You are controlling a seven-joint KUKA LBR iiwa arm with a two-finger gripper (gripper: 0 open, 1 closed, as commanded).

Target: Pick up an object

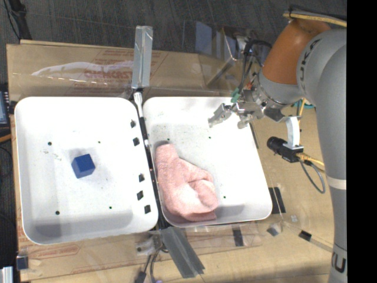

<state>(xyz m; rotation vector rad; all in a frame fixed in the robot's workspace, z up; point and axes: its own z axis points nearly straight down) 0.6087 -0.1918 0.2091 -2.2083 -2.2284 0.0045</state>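
The gripper [231, 115] hangs over the right bin [247, 181] near its one o'clock corner, its two fingers spread apart with nothing between them; the grey arm [330, 99] with its orange band [287, 55] comes in from three o'clock. A pink towel [184, 184] lies crumpled in the same bin toward seven o'clock, pressed close to the wall that divides the bins, well apart from the gripper; a small blue cube [83, 165] sits alone in the left bin [35, 128], roughly at its centre. The towel looks soft, light and limp, so it would likely sag and drape when lifted; a raised fold on its bulkier end toward five o'clock seems the best place to pinch, since flat cloth gives the fingers little to bite. The cube appears rigid and light; its flat opposite faces would suit a straight squeeze, though a small block can slip aside if the fingers arrive off-centre.
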